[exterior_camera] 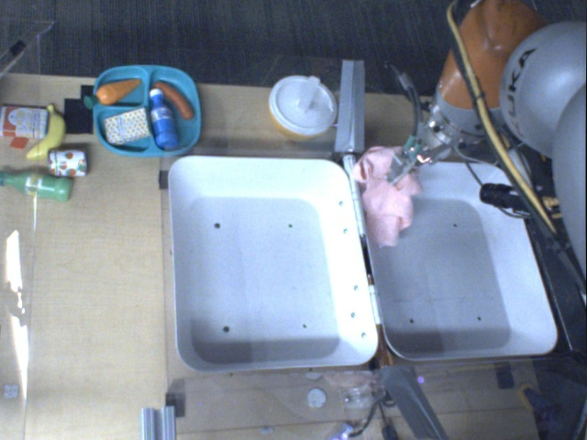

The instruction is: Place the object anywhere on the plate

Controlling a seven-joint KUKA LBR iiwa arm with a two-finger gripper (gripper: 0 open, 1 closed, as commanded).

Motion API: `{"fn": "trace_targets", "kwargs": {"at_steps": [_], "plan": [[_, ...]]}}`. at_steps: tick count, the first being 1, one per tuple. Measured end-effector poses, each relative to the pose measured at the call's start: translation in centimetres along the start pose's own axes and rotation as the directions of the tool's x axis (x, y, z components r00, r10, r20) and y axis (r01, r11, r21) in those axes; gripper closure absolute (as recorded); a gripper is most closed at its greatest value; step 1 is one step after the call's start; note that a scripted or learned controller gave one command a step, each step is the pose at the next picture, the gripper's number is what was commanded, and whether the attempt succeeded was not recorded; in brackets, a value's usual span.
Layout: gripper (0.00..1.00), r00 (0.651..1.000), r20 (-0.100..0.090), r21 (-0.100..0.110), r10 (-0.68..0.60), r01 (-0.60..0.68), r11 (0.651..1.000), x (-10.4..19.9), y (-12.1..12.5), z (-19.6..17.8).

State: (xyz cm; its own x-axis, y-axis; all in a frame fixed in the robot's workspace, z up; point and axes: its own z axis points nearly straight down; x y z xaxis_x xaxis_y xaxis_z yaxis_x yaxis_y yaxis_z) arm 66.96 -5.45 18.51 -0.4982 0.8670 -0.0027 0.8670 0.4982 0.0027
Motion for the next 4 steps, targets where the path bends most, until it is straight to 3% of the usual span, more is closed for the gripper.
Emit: {"fn": "trace_targets", "kwargs": {"at_steps": [1, 2, 3, 4], "plan": [[1.00, 1.000, 0.001, -0.002, -0.008, 0.008, 1.000, 0.1, 0.2, -4.1], [1.00, 0.916, 0.000, -0.002, -0.402, 0.402, 0.916, 5.0, 0.4, -4.9], [1.00, 0.686, 0.000, -0.003, -0.728, 0.728, 0.686, 10.4, -0.3, -5.7], [1.00, 0.497, 0.000, -0.003, -0.868, 0.868, 0.497, 15.6, -1.8, -6.1]]}}
